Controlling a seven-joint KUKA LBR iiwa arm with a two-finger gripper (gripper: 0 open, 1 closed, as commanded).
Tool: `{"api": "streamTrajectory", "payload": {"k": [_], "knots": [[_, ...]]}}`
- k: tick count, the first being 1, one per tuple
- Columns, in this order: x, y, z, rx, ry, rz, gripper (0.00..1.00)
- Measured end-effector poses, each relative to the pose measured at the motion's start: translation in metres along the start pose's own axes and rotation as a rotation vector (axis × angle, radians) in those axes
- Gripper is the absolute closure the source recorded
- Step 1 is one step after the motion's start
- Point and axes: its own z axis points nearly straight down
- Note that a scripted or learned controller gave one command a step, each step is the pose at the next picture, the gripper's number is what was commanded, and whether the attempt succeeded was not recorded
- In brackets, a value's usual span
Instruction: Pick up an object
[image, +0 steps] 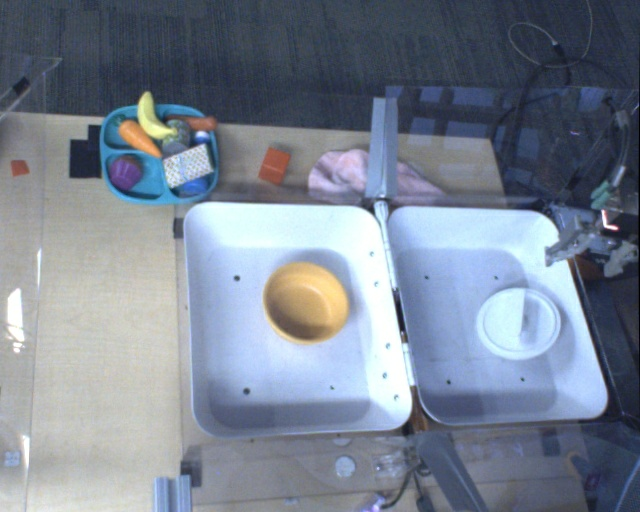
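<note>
A yellow bowl (306, 301) sits upright in the middle of the left bin (215, 400). A white round plate (518, 322) lies flat in the right bin (450, 400), toward its right side, pale against the white floor. My gripper (573, 240) hovers at the right bin's far right rim, above and to the right of the plate, and is small and partly lost in the clutter there. Nothing is visibly in its grasp.
A blue tray (158, 155) with toy food stands on the bench at the back left. An orange block (274, 165) and a pink cloth (345, 175) lie behind the bins. A grey post (378, 150) rises between the bins at the back. Cables hang at the back right.
</note>
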Motion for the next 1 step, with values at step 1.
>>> {"api": "streamTrajectory", "payload": {"k": [1], "knots": [[0.0582, 0.0874, 0.0445, 0.006, 0.001, 0.151, 0.0]]}}
